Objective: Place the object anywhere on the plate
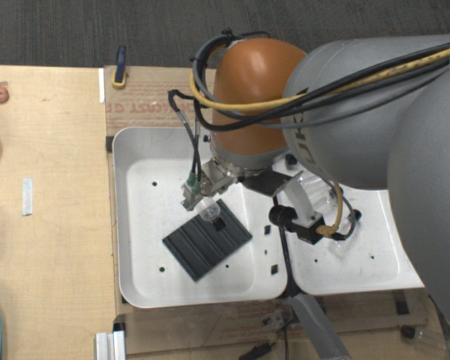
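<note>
Now | fingers (208, 210): state cannot be told | above dark ribbed plate (207, 244) | left bin (135, 276)

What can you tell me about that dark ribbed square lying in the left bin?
The dark plate is a flat, near-black square with parallel ridges running across its top, matte like plastic or rubber. It lies flat on the floor of the left bin, turned diagonally so that its corners point at the bin walls. The gripper hangs over its upper corner, with a small clear object at that edge; contact cannot be judged.
</note>
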`<action>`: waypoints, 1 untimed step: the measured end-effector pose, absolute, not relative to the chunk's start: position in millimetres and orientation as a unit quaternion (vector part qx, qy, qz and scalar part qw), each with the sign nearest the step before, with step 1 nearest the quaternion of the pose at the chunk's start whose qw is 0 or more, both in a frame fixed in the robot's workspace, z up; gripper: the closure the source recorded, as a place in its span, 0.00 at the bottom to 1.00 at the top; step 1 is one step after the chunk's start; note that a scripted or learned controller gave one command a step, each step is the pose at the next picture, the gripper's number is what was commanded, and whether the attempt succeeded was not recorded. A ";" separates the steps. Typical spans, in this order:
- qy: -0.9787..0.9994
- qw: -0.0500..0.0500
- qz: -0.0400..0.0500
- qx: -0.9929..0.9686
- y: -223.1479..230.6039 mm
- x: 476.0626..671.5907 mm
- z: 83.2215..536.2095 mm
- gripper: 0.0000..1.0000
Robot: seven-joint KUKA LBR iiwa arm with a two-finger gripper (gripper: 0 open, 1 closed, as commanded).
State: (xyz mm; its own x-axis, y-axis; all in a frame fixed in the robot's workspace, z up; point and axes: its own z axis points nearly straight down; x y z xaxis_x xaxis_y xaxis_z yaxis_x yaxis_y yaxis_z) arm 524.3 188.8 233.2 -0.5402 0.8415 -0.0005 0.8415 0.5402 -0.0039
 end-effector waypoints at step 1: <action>-0.876 0.001 0.003 -0.481 186.5 525.3 240.9 1.00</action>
